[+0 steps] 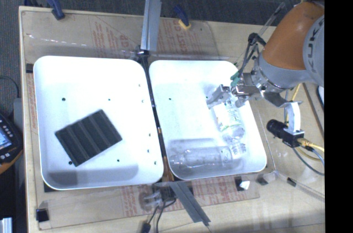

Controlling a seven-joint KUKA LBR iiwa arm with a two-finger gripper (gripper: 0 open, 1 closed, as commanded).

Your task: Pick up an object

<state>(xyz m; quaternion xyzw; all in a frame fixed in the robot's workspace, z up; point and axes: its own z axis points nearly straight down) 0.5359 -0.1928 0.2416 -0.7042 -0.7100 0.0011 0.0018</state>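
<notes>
Bottle (pixel 201 156) on its side along the right bin (pixel 182 77) front wall, ~6 o'clock in that bin; clear plastic, hard to see vs white. 2nd clear bottle (pixel 229 122) w/ label lies ~3 o'clock, neck end toward the first. Gripper (pixel 223 95) hangs right over its upper end, touching or just above, can't tell which. Jaw state: can't tell, tips blur into the clear plastic.

Judgement: go for the labelled bottle, it's right under the tool. Close across the short axis mid-body, not the neck; round and slick, likely to roll or squirt out.

Black ribbed pad (pixel 88 136) in left bin (pixel 49 69), ~7 o'clock, well apart.

Arm (pixel 292 44) cut off at 3 o'clock.
</notes>
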